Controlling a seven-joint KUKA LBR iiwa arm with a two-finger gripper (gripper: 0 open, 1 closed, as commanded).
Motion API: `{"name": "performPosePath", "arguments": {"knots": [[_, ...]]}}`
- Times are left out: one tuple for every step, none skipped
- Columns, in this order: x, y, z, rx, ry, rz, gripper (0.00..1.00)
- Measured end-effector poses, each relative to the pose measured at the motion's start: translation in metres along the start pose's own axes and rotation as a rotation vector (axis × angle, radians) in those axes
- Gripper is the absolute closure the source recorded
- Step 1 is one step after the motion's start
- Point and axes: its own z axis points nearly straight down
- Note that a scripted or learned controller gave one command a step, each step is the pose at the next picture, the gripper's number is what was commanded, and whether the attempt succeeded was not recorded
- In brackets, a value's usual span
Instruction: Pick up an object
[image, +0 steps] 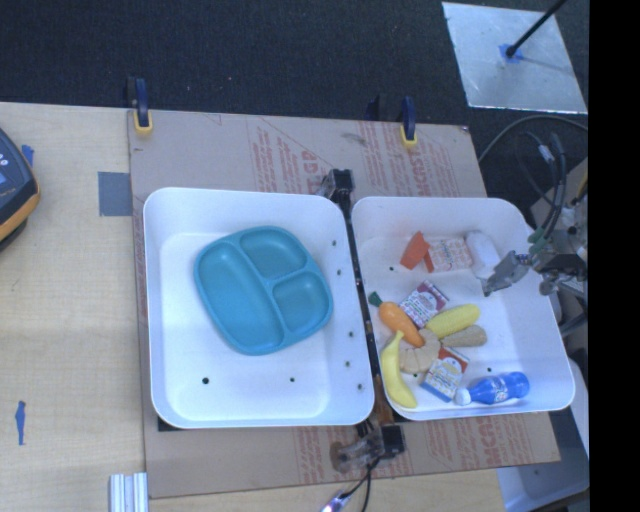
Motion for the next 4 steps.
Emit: {"name": "performPosePath", "arguments": {"knots": [[0.038,0.055,0.112,0.002,-0.001,-0.001,0.0],[0.077,-0.014,0.146,-0.026,-0.011,0.0,0.0],[0.076,-0.014,0.136,-0.025,-0.013,-0.002,1.0],[0.077,-0.014,0.136,-0.026,-0.013,-0.003,0.0]]}}
